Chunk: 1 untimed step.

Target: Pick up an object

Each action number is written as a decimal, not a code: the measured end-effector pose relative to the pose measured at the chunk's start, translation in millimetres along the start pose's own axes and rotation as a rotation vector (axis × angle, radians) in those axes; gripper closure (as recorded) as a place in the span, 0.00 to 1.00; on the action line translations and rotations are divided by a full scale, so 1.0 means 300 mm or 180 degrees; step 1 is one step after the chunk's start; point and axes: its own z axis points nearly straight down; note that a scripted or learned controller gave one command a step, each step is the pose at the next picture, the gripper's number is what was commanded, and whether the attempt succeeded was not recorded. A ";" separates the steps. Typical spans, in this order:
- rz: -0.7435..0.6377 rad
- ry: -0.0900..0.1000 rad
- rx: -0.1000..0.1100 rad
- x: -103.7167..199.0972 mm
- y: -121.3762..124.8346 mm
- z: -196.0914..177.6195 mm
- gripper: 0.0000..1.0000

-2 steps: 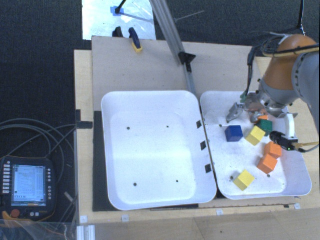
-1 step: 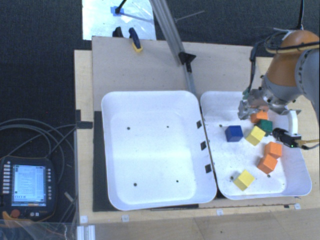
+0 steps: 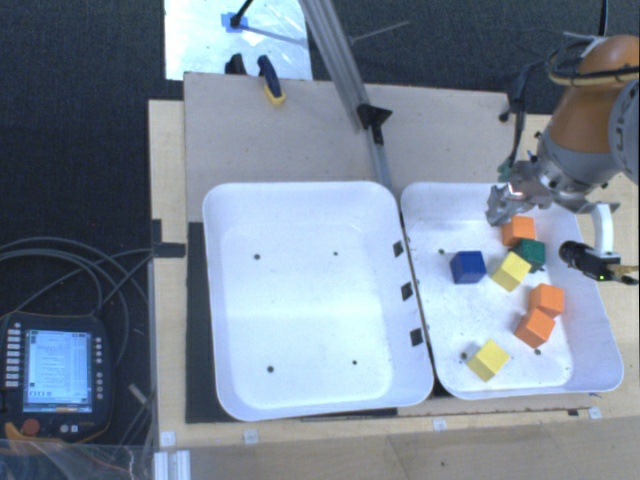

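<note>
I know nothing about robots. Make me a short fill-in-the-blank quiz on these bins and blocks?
1. All the blocks lie in the ___ bin.
2. There is one ___ block left of the others.
3. The number of yellow blocks is ___.
4. The tool hovers by an ___ block.

Answers: right; blue; two; orange

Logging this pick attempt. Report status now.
Hand low over right bin's far end, beside orange block. Nothing seen in its grip. Green block and yellow block crowd that orange one.
</note>
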 end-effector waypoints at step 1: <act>0.0004 -0.0004 -0.0003 -0.035 0.014 -0.177 1.00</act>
